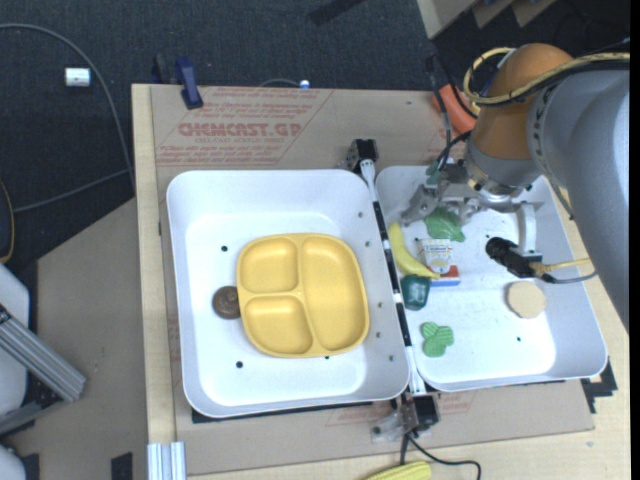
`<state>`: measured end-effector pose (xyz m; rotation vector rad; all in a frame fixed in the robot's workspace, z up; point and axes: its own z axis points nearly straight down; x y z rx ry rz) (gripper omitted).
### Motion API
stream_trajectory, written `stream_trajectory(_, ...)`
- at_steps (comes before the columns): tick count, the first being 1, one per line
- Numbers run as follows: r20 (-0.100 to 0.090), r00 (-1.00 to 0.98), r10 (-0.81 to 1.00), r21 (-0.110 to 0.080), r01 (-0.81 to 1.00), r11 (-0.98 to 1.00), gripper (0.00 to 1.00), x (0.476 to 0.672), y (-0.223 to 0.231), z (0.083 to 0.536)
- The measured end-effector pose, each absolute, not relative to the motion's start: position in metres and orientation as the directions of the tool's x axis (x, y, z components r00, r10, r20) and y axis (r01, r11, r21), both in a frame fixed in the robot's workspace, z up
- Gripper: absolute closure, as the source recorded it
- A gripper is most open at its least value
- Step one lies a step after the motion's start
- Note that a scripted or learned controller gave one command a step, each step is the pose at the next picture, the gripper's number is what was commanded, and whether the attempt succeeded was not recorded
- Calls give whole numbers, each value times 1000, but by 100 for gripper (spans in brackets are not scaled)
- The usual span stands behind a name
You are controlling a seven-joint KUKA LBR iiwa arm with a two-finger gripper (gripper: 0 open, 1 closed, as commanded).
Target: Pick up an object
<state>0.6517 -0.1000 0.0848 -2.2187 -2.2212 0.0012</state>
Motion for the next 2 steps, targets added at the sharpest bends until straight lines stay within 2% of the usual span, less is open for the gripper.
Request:
stream_trajectory(1,-2,1,1000,3,1000,-1,0,667,-138,85)
stream_trajectory(2,2,-1,1000,-2,1000,1,0,667,-91,85)
